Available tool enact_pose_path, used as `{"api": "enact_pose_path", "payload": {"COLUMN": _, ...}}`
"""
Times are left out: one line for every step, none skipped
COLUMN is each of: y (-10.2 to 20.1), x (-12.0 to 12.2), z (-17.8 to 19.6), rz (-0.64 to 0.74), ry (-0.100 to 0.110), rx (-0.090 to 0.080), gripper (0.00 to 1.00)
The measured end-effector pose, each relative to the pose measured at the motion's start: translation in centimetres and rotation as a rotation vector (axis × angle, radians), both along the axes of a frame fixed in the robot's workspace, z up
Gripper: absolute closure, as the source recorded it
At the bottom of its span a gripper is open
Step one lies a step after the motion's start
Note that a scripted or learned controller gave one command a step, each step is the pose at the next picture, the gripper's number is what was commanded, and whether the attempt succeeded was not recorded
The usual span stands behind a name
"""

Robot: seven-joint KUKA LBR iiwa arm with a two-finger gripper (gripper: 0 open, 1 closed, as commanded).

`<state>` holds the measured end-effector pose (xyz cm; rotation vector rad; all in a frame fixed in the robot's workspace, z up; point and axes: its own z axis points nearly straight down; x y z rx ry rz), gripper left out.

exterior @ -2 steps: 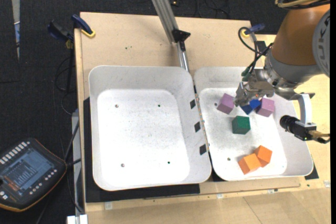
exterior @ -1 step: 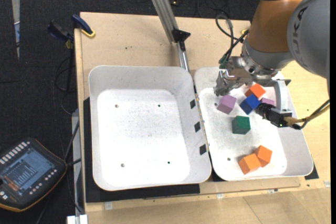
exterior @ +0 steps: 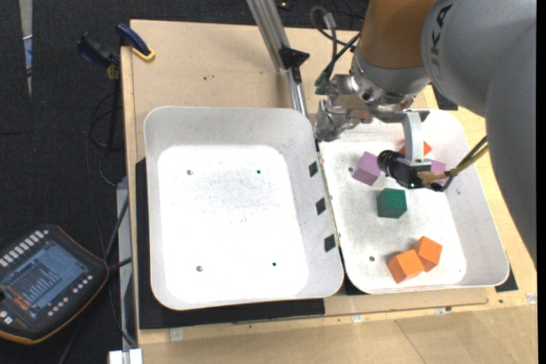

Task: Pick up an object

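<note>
The gripper point(exterior: 331, 122) was seen at the right bin's point(exterior: 479, 268) far left corner, its state untellable; the nearby purple block point(exterior: 367, 170) was best straddled squarely.

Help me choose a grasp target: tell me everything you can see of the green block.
The green block is a small, dark green cube, matte, perhaps foam. It sits flat on the floor of the right bin, near its middle. Nothing else touches it: the purple block lies apart up-left, and two orange blocks lie nearer the camera.
</note>
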<state>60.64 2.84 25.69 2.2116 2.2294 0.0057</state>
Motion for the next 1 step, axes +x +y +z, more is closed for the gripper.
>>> {"api": "enact_pose_path", "payload": {"y": 4.78, "x": 2.33, "z": -1.97, "rz": -0.001, "ry": 0.002, "rx": -0.001, "gripper": 1.0}}
